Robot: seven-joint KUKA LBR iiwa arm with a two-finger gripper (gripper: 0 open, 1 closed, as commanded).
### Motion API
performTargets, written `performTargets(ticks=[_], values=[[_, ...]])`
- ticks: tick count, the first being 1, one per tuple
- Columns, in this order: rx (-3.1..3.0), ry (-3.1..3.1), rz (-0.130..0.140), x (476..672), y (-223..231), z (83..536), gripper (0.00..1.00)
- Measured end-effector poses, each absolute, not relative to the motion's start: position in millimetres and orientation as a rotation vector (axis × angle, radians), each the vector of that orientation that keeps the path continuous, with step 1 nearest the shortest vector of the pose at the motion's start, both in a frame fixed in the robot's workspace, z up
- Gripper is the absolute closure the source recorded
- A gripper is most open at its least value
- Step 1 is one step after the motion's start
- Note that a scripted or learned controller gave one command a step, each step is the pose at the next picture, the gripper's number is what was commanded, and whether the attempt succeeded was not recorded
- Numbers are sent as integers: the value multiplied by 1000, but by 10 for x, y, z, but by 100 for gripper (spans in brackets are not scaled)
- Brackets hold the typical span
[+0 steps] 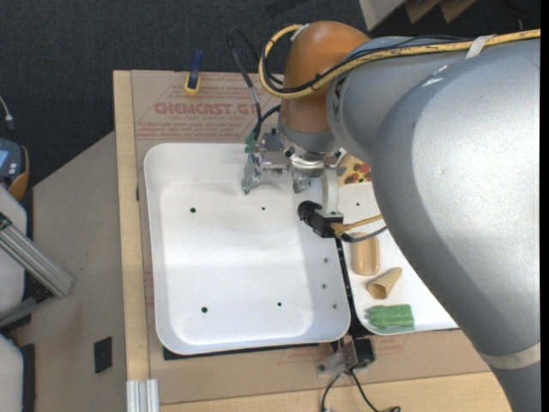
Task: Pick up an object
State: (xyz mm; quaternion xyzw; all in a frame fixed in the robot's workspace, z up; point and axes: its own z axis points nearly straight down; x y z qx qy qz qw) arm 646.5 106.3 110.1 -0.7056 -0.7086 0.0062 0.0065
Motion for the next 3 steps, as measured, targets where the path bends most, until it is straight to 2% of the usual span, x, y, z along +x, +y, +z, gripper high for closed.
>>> performTargets(ticks=[1,2,3], values=[[-2215,-2220,-5,6221,1013,842,0],[-2220,-2220,-5,6233,996,957,100],[-2223,-2219,-6,6237,994,1057,100]])
